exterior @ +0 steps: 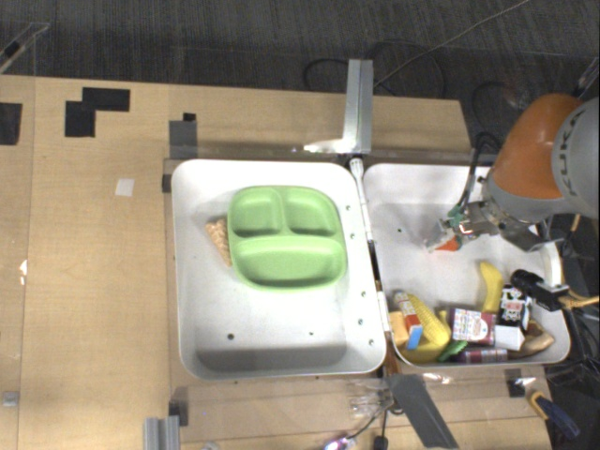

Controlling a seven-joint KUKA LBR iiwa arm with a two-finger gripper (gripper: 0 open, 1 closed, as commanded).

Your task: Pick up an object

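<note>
Holding green tray [284,235]: left bin [197,336]. Right bin [403,195]: banana [489,286], misc pkgs, maybe.

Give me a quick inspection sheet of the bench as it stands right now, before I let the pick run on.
Surface: wooden bench bearing two white bins, left bin and right bin.
Job's things: banana, small boxes and packets heaped along the right bin's near edge.
Clutter: green divided tray in the left bin, a tan item poking out at its left.
Gripper: gripper low over the right bin, a small orange piece at its tip; hold not confirmable.
Cables: black cable across the floor behind the bench.
Surroundings: dark carpet, metal post between the bins.
</note>
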